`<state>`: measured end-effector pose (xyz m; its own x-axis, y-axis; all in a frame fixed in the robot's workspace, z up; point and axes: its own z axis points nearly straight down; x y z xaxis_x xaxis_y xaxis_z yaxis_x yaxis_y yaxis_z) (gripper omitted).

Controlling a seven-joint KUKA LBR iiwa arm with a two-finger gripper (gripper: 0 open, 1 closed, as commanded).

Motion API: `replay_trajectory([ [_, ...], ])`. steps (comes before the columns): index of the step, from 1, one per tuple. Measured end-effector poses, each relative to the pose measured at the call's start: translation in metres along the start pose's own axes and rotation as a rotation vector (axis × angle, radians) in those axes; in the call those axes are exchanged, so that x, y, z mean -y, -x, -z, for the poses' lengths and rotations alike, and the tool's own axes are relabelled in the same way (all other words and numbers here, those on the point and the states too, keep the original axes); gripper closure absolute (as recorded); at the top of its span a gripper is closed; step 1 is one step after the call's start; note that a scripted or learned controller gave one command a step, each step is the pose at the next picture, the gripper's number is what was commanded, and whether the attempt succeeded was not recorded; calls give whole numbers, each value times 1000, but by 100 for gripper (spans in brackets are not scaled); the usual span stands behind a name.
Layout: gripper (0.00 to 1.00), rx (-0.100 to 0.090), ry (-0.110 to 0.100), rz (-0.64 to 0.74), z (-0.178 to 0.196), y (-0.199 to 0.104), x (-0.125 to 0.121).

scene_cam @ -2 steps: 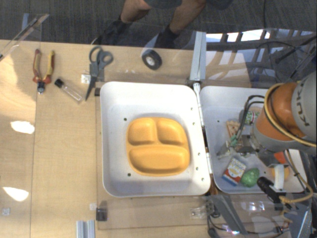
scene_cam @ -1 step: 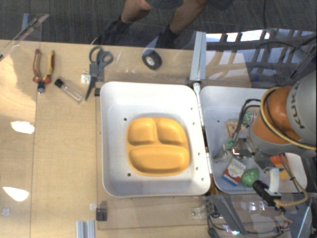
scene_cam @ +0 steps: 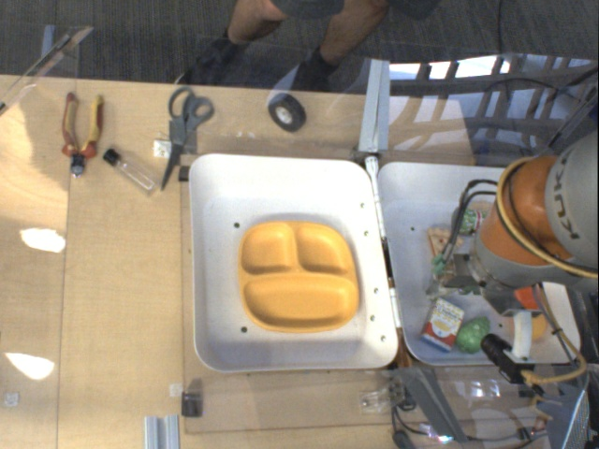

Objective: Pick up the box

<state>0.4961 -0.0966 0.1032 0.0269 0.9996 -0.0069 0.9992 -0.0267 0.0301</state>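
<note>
The box (scene_cam: 443,325) is a small carton printed in white, red and blue, lying flat near the front edge of the right bin (scene_cam: 412,204). A green rounded object (scene_cam: 473,333) touches its right side. My gripper (scene_cam: 456,271) hangs under the grey and orange arm, just above and behind the box, over the right bin. The wrist covers most of the gripper. Nothing can be seen held in it.
A yellow divided plate (scene_cam: 299,274) lies in the left bin (scene_cam: 215,185). A small tan item (scene_cam: 437,242) rests in the right bin behind the gripper. Pliers (scene_cam: 80,129), scissors (scene_cam: 184,129), a tape roll (scene_cam: 286,112) and a vial (scene_cam: 131,169) lie on the bench beyond the bins.
</note>
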Motion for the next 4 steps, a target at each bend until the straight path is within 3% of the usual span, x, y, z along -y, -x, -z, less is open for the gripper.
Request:
replay_trajectory([
  [1, 0, 0, 0, 0, 0, 0, 0],
  [2, 0, -2, -12, 39, -12, -8, 5],
  [3, 100, 1, 0, 40, 0, -8, 0],
  [4, 0, 1, 0, 40, 0, -8, 0],
])
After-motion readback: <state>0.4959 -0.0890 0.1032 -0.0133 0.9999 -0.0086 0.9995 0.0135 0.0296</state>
